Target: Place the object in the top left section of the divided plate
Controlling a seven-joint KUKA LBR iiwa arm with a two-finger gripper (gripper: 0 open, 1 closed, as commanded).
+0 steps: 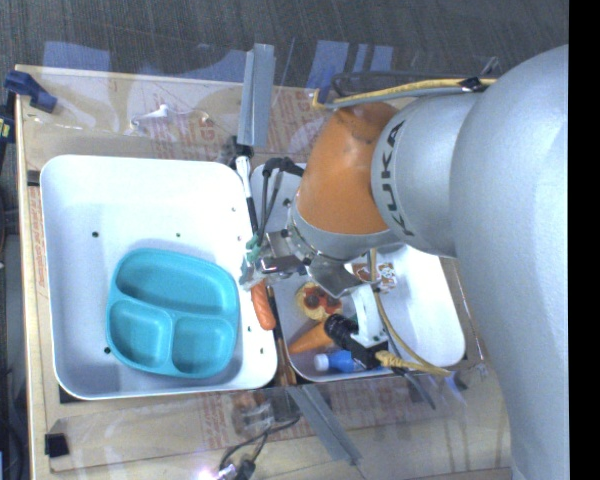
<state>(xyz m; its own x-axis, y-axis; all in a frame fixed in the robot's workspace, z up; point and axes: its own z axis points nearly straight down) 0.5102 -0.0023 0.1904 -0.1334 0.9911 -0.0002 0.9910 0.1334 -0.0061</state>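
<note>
Tool (pixel 267 262) first: it hangs low over the seam where the two bins meet, and from where I stand the arm (pixel 460 168) hides too much of it to tell whether it is apart or closed on anything.

Far to its 9 o'clock is the left bin (pixel 70 198), white, carrying just the plate (pixel 172 313). That teal plate sits toward the bin's lower half, at about 8 o'clock from the tool, placed there as the target. Its long section (pixel 170 278) runs along the upper edge, with two smaller ones below; I take the upper left of it as the goal.

Just beside the tool, at its 6 o'clock, an orange piece (pixel 263 308) lies lengthwise at the near edge of the right bin (pixel 435 333), by the seam. I judge this to be the object, since the tool is right above it. Whether they touch I cannot tell.

Further right, in the same bin, a loose heap waits under the arm: a round toy (pixel 310 298), a cone (pixel 308 341) and a blue thing (pixel 338 362), at 4 to 5 o'clock from the tool.
</note>
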